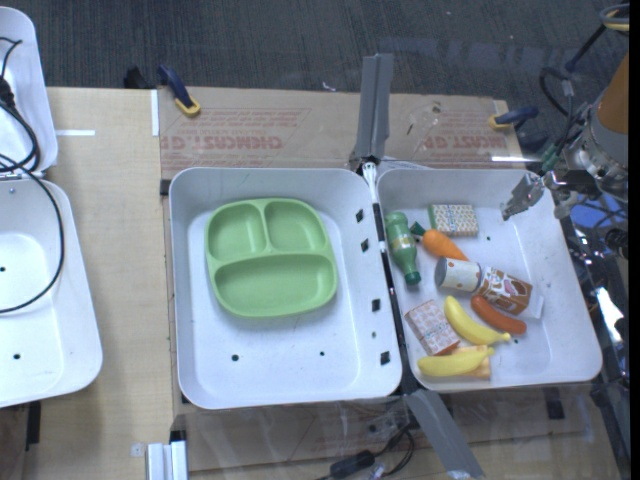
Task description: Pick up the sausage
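The sausage [497,317] is a short red-orange piece lying in the right bin [560,268], toward its front right, between a small can [460,275] and a banana [468,325]. My gripper [540,200] hangs over the bin's back right corner, well behind and to the right of the sausage. Its fingers stand apart with nothing between them, so it is open.
The right bin also holds a green bottle [403,248], a carrot [443,243], a small patterned box [454,218], a brown packet [505,288], a cracker box [431,326] and a second banana [455,365]. A green divided plate [270,257] lies in the left bin [200,348].
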Tool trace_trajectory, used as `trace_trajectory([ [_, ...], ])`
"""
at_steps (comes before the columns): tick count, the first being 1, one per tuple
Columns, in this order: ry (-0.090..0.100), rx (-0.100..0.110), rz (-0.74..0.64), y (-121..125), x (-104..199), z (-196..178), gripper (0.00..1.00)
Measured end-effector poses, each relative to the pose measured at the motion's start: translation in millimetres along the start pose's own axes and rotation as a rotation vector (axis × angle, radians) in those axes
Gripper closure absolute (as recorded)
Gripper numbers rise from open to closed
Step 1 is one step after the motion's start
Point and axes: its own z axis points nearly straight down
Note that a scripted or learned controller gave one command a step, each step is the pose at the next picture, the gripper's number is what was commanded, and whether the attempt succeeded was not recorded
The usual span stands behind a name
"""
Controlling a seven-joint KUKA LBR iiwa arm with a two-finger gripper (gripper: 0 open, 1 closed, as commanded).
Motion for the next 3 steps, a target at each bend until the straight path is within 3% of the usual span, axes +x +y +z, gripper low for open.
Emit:
trace_trajectory([
  [1,0.004,0.002,0.052,-101.4,-19.7,67.5,0.0],
  [2,0.004,-0.002,0.032,-110.3,-2.6,118.6,0.0],
  [3,0.004,0.003,0.035,-110.5,-3.2,113.0,1.0],
])
